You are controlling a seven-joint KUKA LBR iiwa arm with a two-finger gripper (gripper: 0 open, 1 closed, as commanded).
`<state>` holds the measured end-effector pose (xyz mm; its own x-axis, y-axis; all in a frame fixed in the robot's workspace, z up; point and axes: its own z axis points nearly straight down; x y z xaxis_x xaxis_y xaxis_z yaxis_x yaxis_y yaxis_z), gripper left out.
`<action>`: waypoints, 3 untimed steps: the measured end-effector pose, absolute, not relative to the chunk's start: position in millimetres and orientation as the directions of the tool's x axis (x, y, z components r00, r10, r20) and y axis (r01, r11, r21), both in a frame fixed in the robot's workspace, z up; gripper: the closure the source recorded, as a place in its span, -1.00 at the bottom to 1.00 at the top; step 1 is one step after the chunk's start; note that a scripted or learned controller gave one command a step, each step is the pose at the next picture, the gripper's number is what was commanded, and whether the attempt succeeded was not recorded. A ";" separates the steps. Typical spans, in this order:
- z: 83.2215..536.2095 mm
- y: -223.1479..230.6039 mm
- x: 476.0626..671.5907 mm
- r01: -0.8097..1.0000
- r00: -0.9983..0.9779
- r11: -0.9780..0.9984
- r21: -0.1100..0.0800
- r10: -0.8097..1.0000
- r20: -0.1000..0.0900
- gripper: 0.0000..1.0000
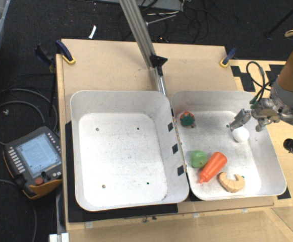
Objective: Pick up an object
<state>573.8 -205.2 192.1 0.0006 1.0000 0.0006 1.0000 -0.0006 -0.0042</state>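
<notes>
- The right bin (267, 185) is the landmark; every object lies inside it, and the left bin (85, 135) sits beside it on the bench (116, 64).
- The gripper (251, 119) hangs over the right bin's far right part, with the arm (291, 84) reaching in across that bin's right rim.
- The fingers (239, 120) look spread apart, with nothing seen between them.
- A white ball (240, 134) lies on the bin floor just beneath and beside the left finger; contact cannot be told.
- A small red and green toy (187, 119) sits near the bin's left wall, toward the far side.
- A green ball (198, 159) rests near the left wall, closer to the near rim.
- An orange carrot (213, 167) lies tilted just beside the green ball.
- A tan curved piece (231, 182) lies near the bin's near rim, beside the carrot's lower end.
</notes>
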 end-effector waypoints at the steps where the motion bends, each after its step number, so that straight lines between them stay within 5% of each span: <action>1: 146.3 -201.6 579.4 1.000 -0.002 0.002 -0.005 1.000 0.001 -1.00; 2: 93.1 -200.7 579.1 1.000 0.000 0.000 -0.002 1.000 0.000 -1.00; 3: 106.3 -201.5 580.2 1.000 0.000 0.000 0.002 1.000 -0.001 1.00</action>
